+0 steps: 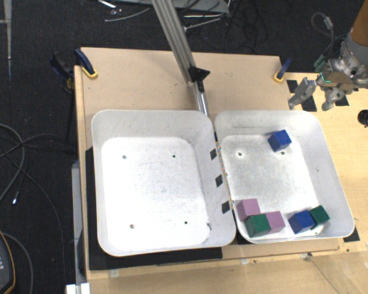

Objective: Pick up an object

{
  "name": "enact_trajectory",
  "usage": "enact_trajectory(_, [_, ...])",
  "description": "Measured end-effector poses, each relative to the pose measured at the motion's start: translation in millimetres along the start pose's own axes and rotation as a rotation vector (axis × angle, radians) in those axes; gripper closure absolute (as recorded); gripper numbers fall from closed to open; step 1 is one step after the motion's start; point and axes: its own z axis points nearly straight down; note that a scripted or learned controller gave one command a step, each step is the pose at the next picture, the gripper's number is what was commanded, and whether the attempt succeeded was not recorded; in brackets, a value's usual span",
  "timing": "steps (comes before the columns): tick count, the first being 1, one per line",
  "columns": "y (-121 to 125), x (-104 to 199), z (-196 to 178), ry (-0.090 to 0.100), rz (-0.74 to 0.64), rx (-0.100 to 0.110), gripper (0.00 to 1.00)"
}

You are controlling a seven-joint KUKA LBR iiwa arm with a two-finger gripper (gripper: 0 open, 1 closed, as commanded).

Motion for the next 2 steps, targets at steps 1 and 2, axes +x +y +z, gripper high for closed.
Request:
enact_trajectory(1, [12.2,-23.3,107.5,0.001,0.005,0.007,0.0])
enact_trajectory(2, [13.4,0.6,202.3,0.002,0.0,0.005,0.0])
